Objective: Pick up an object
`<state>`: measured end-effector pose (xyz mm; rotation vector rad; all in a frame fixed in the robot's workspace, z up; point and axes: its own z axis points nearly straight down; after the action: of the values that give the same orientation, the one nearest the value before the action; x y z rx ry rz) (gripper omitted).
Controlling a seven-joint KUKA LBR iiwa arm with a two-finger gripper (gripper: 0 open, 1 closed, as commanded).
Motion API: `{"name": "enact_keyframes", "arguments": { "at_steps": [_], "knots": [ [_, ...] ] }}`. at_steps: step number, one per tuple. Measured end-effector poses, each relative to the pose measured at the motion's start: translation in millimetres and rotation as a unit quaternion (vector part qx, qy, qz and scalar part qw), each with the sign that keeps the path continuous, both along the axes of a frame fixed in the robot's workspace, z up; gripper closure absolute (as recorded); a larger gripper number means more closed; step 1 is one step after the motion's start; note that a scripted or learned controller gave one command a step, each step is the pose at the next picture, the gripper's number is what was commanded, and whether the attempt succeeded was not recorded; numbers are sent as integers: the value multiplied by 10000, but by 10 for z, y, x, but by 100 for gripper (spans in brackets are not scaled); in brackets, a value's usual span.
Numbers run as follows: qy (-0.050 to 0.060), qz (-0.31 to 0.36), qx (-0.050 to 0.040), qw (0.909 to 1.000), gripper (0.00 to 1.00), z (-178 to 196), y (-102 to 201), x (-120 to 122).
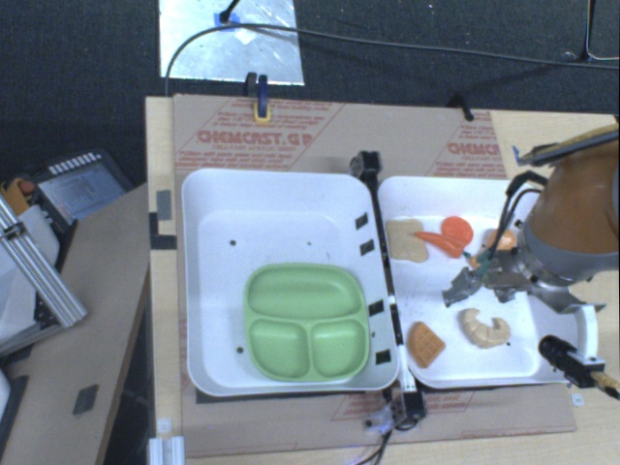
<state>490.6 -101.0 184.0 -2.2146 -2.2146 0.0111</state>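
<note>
My gripper (pixel 481 287) hangs over the right bin (pixel 436 190), reaching in from the right under the grey and orange arm (pixel 573 211). Just below it lies a pale curved piece (pixel 484 328), apart from the gripper. A flat beige slab (pixel 407 241) and a red-orange piece (pixel 451 233) lie at the bin's upper left. A small orange-brown chunk (pixel 424 343) rests near the front left corner. Another small orange item (pixel 501 239) peeks out beside the arm, partly hidden.
The left bin (pixel 223 201) holds a green divided tray (pixel 307 320) at its front. A black divider clip line (pixel 380 260) runs between the bins. Cardboard (pixel 291 134) lies under both bins. A black part of the arm (pixel 570 356) juts near the right bin's front right corner.
</note>
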Motion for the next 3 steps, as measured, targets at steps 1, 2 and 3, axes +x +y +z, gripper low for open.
{"name": "enact_keyframes", "arguments": {
  "at_steps": [1, 2, 3],
  "knots": [
    [-61, 13, -9, 10000, 0, 58, 0, 30],
    [-45, 6, -2, 10000, 0, -547, 4, -26],
    [-52, 5, -4, 10000, 0, -1017, 7, -23]
  ]
}}
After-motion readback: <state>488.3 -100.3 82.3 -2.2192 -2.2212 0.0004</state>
